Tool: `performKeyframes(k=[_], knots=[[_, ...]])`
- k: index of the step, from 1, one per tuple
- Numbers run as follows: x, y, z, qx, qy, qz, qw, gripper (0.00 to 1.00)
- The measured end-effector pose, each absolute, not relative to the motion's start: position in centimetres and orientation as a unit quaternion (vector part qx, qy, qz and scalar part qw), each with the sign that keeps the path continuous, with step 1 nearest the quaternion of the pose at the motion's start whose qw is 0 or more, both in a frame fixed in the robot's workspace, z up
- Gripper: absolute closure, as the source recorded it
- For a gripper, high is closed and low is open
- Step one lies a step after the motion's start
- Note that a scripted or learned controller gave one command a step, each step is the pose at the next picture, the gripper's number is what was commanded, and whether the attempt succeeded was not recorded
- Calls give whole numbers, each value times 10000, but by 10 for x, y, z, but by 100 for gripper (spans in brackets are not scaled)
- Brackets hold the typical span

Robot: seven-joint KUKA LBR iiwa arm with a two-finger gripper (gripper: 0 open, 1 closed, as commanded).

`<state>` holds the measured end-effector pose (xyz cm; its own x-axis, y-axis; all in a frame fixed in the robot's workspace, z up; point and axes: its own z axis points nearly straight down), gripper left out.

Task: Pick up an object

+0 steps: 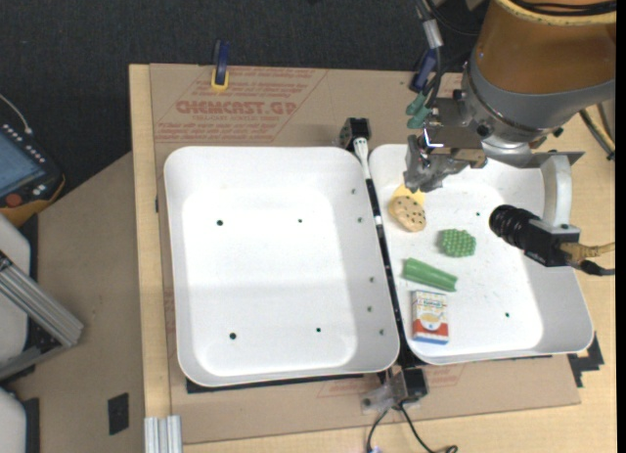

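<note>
My gripper (423, 175) hangs over the back left part of the right bin (548, 336), just above and behind a tan round cookie-like piece (409, 210). A green bumpy round object (456, 242) lies to the right of that piece. Nearer the front lie a green elongated block (429, 274) and a small red, white and orange box (429, 316). Nothing shows between the gripper's tips, and the arm's bulk hides much of them.
The left bin (264, 255) sits beside the right one, sharing a black divider edge (380, 236). A black cylindrical fixture (528, 231) reaches over the right bin's right side. Cardboard (245, 99) lies under both bins.
</note>
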<state>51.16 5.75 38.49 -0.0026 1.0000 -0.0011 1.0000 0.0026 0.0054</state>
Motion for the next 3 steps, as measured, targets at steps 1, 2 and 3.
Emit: performKeyframes(k=[1,2,3], knots=[[483,65,328,7075,7067,-35,-33,100],[511,123,417,7048,7094,58,29,100],[489,139,276,7069,7073,-69,-45,100]])
